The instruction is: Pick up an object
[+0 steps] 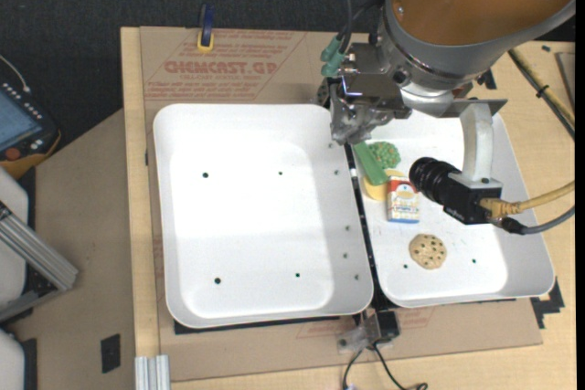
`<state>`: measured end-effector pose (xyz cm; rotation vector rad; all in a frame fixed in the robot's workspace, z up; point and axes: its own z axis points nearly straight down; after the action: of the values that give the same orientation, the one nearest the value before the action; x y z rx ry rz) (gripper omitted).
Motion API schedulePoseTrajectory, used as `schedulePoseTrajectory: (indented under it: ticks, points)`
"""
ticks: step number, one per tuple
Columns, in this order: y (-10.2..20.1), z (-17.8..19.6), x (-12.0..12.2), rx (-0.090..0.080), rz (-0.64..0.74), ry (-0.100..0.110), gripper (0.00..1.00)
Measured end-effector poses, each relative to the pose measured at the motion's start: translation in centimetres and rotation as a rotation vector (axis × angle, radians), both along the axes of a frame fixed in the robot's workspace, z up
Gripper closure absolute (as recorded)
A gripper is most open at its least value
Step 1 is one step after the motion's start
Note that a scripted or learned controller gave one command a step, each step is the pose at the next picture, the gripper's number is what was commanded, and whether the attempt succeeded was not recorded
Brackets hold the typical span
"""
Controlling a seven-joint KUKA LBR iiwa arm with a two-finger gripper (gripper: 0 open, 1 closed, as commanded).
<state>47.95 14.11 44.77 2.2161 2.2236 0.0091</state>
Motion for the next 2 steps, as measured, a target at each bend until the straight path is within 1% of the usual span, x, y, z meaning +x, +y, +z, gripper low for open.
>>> schedulePoseTrajectory:
  ticks: [1, 2]
  points:
    - [5.53, 8.56, -0.06, 0.003, 0.003, -0.005, 1.00]
    - [5.29, 9.16, 0.01, -0.001, -0.001, 0.001, 1.00]
